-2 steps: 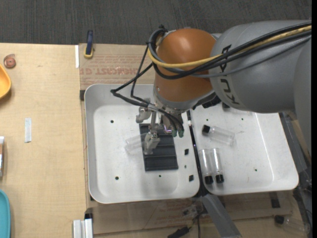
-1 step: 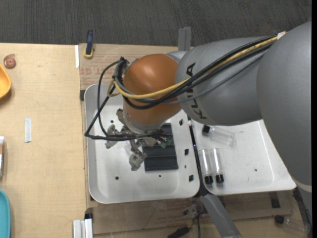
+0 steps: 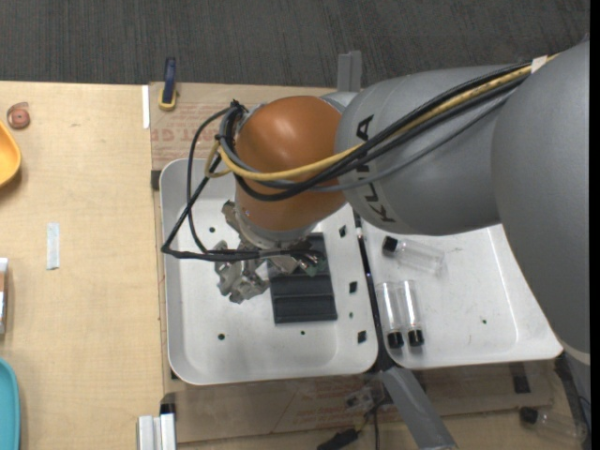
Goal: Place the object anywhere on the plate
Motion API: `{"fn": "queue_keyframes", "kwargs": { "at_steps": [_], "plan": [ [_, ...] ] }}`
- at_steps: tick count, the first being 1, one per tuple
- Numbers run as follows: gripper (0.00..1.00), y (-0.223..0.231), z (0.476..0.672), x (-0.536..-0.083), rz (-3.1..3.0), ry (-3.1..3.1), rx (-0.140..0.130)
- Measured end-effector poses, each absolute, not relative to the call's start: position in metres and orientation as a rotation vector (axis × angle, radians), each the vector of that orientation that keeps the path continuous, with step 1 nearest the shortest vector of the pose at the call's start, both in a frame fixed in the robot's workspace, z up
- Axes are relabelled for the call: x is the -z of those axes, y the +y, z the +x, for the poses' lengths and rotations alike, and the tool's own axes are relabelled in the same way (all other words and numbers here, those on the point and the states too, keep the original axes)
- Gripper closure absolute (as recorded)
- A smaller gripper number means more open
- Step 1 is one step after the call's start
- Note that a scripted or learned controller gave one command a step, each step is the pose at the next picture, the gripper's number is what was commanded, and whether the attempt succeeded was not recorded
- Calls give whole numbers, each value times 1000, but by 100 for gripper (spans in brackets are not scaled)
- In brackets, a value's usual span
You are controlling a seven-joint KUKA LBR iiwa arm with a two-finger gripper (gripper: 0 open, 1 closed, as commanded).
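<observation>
Nearest, at the lower left edge: a teal rounded rim (image 3: pixel 6 406) on the pale wooden desk (image 3: pixel 84 326), cut off by the frame. Just right of it, a small silver metal piece (image 3: pixel 155 431).

Next back, side by side: left bin (image 3: pixel 187 359) and right bin (image 3: pixel 497 340), both shallow and white, rims touching.

In the right bin, close to the shared rim: two clear tubes (image 3: pixel 393 309) with black caps, lying parallel and touching, caps toward the near side. A little farther back, a third clear tube (image 3: pixel 414 254), slanted, apart from the pair. Cannot tell for certain which of these is the task's thing; all three on the right bin's floor, none in the tool.

Over the middle of the left bin: the tool (image 3: pixel 242 279), metallic, low and close to the bin floor, pointing toward the left. Released or clenched: cannot tell from this angle. Nothing seen grasped.

Above it, the orange band (image 3: pixel 281 162), black cables (image 3: pixel 192 204) looping out to the left, and the grey arm (image 3: pixel 450 148) across the right bin.

Farther left on the desk: a small white strip (image 3: pixel 52 247), an orange-yellow curved piece (image 3: pixel 5 162) at the edge, a small reddish disc (image 3: pixel 17 116).

Farthest: a blue clamp (image 3: pixel 169 81) at the desk's back edge, then dark carpeted floor (image 3: pixel 281 17).
</observation>
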State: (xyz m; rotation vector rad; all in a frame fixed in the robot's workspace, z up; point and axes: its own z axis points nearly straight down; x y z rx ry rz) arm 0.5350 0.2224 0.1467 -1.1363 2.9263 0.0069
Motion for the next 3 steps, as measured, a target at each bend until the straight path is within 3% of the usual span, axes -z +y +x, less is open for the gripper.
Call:
{"fn": "queue_keyframes", "kwargs": {
  "at_steps": [1, 2, 3],
  "plan": [
    [100, 223, 556, -227, -1583, 2709, -3],
    [100, 208, 481, -93, -1588, 2711, -3],
    [100, 196, 526, -281, -1811, 2563, -3]
  ]
}}
